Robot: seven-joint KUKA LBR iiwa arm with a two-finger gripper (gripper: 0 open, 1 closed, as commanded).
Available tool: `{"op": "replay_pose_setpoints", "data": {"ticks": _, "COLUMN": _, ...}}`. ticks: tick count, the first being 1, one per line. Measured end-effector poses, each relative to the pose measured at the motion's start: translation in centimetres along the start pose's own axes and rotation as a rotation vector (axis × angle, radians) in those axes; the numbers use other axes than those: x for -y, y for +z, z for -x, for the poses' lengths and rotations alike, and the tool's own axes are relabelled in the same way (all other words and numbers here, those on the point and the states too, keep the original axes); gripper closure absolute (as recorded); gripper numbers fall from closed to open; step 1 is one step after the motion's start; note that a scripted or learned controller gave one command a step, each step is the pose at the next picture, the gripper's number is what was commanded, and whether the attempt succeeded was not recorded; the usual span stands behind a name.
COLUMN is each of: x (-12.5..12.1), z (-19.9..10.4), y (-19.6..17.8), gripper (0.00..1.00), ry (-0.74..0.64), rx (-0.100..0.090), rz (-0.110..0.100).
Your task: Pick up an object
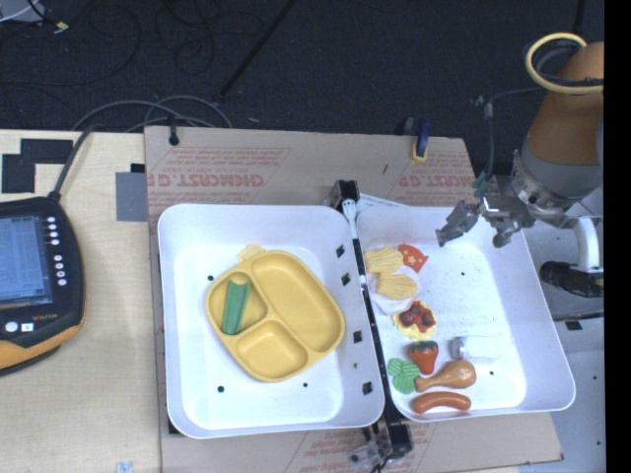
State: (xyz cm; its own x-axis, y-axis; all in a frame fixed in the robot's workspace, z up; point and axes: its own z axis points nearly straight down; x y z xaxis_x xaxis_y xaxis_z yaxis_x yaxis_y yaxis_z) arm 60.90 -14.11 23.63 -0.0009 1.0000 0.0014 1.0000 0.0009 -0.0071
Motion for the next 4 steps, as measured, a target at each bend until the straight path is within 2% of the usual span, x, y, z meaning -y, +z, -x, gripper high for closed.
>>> {"op": "replay_pose_setpoints", "data": {"ticks": 1, "x": 4.4, "z": -10.2, "y": -2.1, "gripper": 0.00, "ry": -0.008, "rx": -0.004, "rz": -0.001}}
{"op": "replay_pose_setpoints", "data": {"ticks": 2, "x": 9.2, "z": -14.6, "y": -13.9, "gripper": 0.00, "ry": -0.004, "rx": 0.000, "rz": 0.011}}
{"op": "replay_pose_setpoints", "data": {"ticks": 3, "x": 13.5, "z": -20.3, "y": -11.6, "gripper": 0.00, "ry": -0.005, "rx": 0.002, "rz": -0.004}}
{"op": "replay_pose_setpoints", "data": {"ticks": 4, "x": 13.4, "z": -24.1, "y": -4.8, "gripper": 0.00, "ry": -0.002, "rx": 0.004, "rz": -0.009}}
